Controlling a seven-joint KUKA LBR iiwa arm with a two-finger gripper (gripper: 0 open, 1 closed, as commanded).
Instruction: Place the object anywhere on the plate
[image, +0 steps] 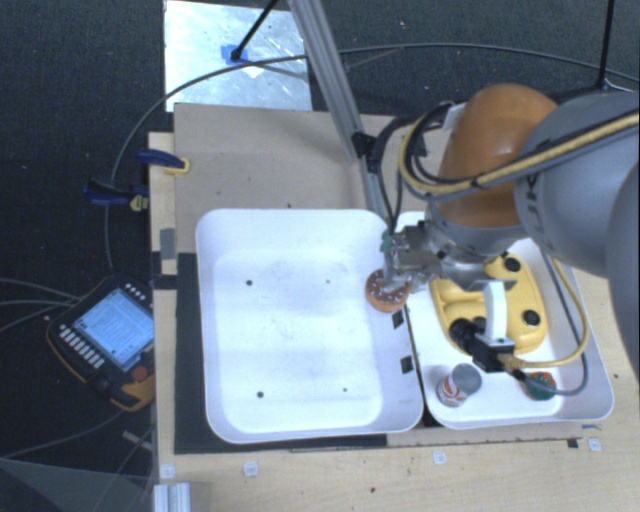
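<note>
Nearest the lens, my grey arm (590, 190) comes in from the right with its orange band (495, 150) bulging above the wrist, black and yellow cables looping round it. Below that sits my tool (392, 275), low over the seam where the two white bins meet. Its fingers are pinching a small round brown object (384, 292), donut-like with a pale centre; the object shows between the fingertips, right at the right rim of the left bin (290, 320). Left bin floor is bare white with a few small dark dots. Right bin (570, 400) holds a yellow plate-like item (495, 305) with dark spots, partly under my wrist, so its full shape is hard to tell. The brown object is beside that yellow item, to its left, apart from it. Near the front of the right bin lies a small grey-and-red cup-like thing (461, 384) and a small green-orange thing (540, 385), too small to name. Both bins rest on a tan surface (260, 160) with a dark mat edge. Off to the left on the dark floor lies a teach pendant (108, 335) with a lit screen, and blue clamps (110, 192) grip the surface's edge.
</note>
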